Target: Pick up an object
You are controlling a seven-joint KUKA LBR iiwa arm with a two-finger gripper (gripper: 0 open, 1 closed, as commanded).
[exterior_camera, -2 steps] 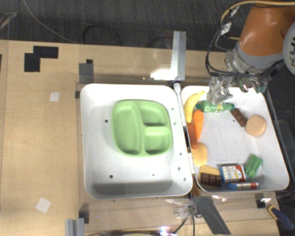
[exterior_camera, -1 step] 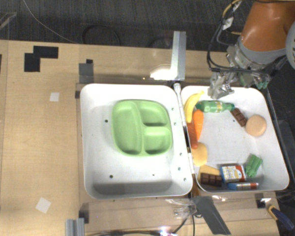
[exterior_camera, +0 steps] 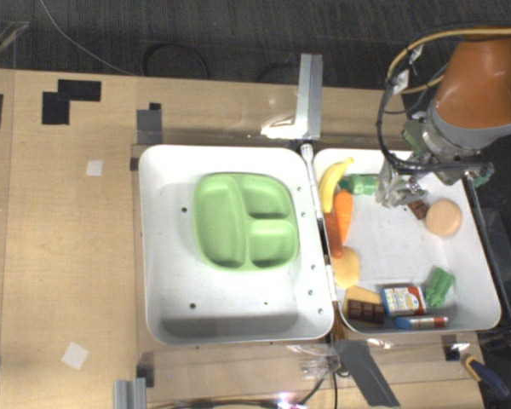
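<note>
Gripper [exterior_camera: 398, 191], finger state indiscernible, over right bin [exterior_camera: 485, 292]; green item [exterior_camera: 360, 184] just left, partly hidden; brown item [exterior_camera: 419, 209] right, blurred.

The arm [exterior_camera: 481, 83] hides the right bin's [exterior_camera: 485, 254] far corner.

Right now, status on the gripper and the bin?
Gripper low in right bin, beside green bottle; nothing seen held. Banana, carrot close left. Brown piece, round peach object close right.

The small carton [exterior_camera: 403, 299] in the right bin [exterior_camera: 485, 309] bears print too small to read.
</note>
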